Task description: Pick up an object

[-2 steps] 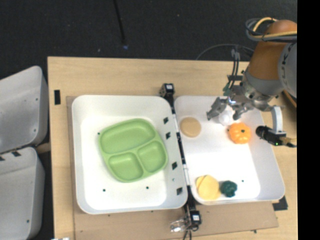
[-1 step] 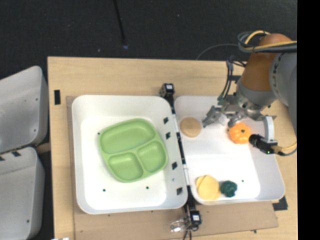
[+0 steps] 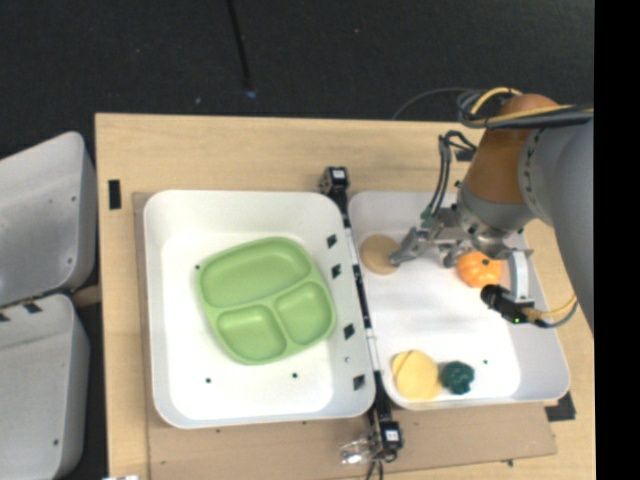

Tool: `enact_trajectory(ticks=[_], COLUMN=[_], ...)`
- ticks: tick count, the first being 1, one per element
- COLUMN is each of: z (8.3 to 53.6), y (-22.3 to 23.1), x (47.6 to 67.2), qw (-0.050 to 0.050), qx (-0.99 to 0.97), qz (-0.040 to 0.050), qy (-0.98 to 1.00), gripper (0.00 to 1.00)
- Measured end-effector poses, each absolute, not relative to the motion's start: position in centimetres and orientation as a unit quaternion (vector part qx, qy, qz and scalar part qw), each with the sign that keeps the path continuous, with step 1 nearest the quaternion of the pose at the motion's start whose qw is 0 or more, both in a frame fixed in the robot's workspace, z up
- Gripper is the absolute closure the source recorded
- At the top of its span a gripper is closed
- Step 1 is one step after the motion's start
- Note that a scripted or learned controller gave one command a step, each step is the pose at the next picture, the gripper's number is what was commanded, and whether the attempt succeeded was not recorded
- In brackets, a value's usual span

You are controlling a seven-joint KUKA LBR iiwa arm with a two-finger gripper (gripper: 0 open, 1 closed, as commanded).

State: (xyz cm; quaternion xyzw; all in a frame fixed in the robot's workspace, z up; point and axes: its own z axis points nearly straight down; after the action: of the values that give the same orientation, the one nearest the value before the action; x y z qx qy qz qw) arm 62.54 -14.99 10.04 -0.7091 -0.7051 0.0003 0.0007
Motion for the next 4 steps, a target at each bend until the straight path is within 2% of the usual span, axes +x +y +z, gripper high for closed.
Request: enact_trajectory(ticks=[1,2,3,4], z=[11.4,17.3,21.0,20.3], y=[-15.1,-14.5,-14.7,-9.6], x=[62.9,63.3,63.4,62.1], qw=[-0.002,-0.002,-0.001,0.002], qx=[-0.709,-0.706,-0.706,-0.705], qz=[-0.0024,-0.0008,-0.0001,0.0011], qy=[-0.705,-0.708,-0.708,-0.709], gripper=[1.0,1.0,1.0,1.0])
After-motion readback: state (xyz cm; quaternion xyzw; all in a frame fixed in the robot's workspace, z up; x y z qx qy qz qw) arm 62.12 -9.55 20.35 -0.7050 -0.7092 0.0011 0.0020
